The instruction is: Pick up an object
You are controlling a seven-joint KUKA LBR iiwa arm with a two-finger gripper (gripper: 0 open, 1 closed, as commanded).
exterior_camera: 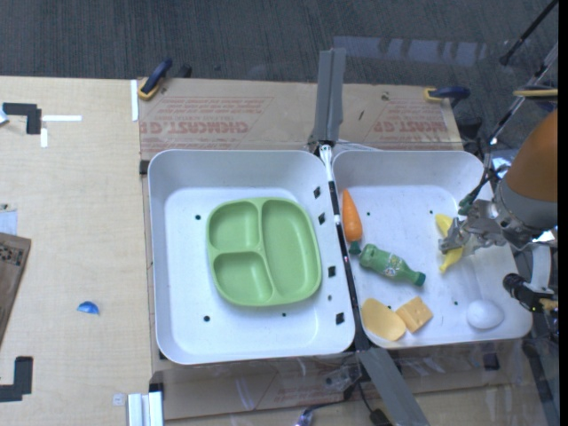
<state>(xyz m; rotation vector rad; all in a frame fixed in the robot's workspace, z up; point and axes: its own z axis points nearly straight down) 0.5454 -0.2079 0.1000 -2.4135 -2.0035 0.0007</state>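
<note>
My gripper [455, 238] is low in the right bin [404, 171], near its right wall. It sits directly over a yellow banana-like object [443, 225], whose ends stick out above and below it. A green bottle [390, 265] lies on its side in the middle of the bin. An orange carrot [351, 216] rests against the left wall. Along the front lie a yellow rounded piece [382, 319], an orange-yellow block [414, 313] and a white egg [485, 313].
The left bin [177, 238] holds a green divided plate [264, 251]. A raised divider [335, 229] separates the two bins. The arm [537, 162] enters from the right, above the right bin's edge. Cardboard [231, 114] lies behind the bins.
</note>
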